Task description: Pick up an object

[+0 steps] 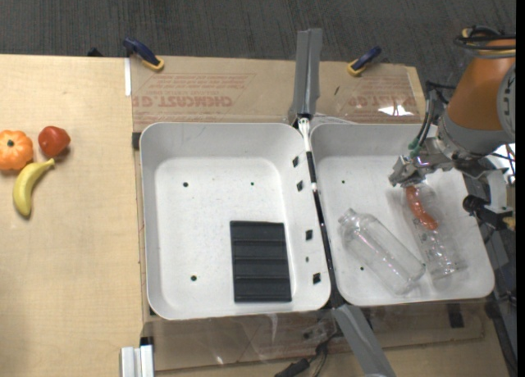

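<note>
In the right bin (361, 283) lie two clear plastic bottles. The larger one (381, 251) rests on its side near the bin's middle. The other (428, 228) lies along the right side and has an orange-red patch near its upper end. My gripper (408, 173) hangs over the bin's upper right part, just above the top end of the orange-marked bottle. A black ribbed rectangular block (260, 260) lies flat in the left bin (164, 203), near its front edge.
On the bench to the left of the bins sit an orange (13, 151), a red apple (53, 140) and a banana (29, 185). A grey divider post (307, 72) stands between the bins at the back. Clamps (143, 53) hold the cardboard behind.
</note>
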Robot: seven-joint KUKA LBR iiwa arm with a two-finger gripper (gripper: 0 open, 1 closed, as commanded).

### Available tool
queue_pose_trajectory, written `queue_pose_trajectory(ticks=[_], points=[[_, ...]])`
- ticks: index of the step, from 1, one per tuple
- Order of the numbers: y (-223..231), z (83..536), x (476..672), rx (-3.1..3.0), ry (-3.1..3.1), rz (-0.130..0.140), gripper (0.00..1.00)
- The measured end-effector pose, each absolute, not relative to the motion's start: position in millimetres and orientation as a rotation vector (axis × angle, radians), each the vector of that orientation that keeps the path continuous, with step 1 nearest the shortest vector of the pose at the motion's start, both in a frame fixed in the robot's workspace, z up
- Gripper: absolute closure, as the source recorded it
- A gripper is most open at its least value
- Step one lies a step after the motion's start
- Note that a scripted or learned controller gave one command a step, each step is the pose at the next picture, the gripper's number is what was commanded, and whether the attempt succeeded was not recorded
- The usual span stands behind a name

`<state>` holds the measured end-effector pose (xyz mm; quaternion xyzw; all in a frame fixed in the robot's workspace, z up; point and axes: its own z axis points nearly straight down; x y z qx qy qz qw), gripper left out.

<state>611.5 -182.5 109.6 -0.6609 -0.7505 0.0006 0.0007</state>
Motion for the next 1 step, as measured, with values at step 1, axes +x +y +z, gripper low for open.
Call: queue_pose_trajectory(ticks=[1], points=[[-118.7,160.4,656.0,-2.230,-2.214,0.001,1.00]])
